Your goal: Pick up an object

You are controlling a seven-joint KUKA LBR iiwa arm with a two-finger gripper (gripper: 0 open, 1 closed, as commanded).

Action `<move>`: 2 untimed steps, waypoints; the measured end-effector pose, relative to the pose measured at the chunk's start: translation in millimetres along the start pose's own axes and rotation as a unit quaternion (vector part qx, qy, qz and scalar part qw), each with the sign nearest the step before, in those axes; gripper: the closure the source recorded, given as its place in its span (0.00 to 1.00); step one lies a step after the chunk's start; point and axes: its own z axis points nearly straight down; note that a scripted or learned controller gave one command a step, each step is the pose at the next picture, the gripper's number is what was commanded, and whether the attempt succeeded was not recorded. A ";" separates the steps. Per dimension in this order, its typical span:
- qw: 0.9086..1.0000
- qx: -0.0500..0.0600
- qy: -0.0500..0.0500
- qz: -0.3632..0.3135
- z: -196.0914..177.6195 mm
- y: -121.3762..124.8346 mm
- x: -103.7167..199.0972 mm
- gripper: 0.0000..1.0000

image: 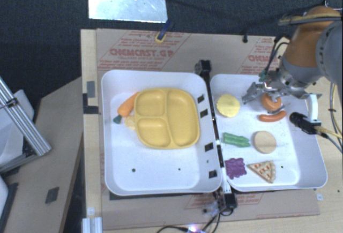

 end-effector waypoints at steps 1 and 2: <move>1.000 -0.001 0.000 0.001 51.0 0.7 0.6 0.00; 1.000 -0.004 -0.001 0.001 37.3 2.3 0.1 1.00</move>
